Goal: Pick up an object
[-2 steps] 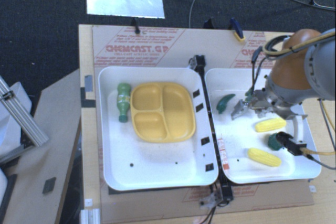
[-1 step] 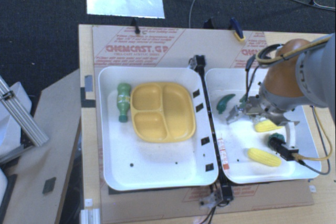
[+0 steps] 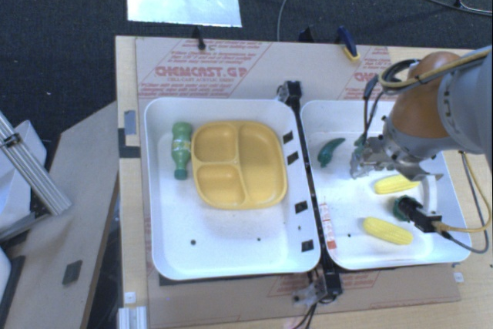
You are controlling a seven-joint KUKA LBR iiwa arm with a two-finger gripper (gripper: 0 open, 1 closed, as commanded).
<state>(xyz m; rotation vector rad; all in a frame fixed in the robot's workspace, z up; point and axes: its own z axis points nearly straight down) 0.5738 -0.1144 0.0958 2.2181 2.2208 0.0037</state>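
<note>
Corn is what I am reaching toward: one yellow corn cob [image 3: 396,184] is lying in the right bin [image 3: 339,246], just beside my gripper [image 3: 368,162] at about its four o'clock, and a second corn cob [image 3: 387,231] is resting lower in the same bin, toward six o'clock from my wrist. A small green pepper [image 3: 331,151] is sitting near my gripper at roughly its ten o'clock, close to the divider between the bins. My gripper is hanging low over the floor of the right bin, between the pepper and the upper cob, and I am judging that nothing is being carried yet, since every object is lying on the bin floor. From this slanted view I cannot tell how my gripper is set. So the pick is not yet done: what is left, as I am reading it, is choosing one of the nearby pieces, settling around it, and lifting it clear of the bin. Farther out, at nine o'clock across the divider, the left bin [image 3: 166,243] is holding a yellow divided plate [image 3: 237,164] with a green bottle [image 3: 181,150] lying just beside the plate's left edge.
</note>
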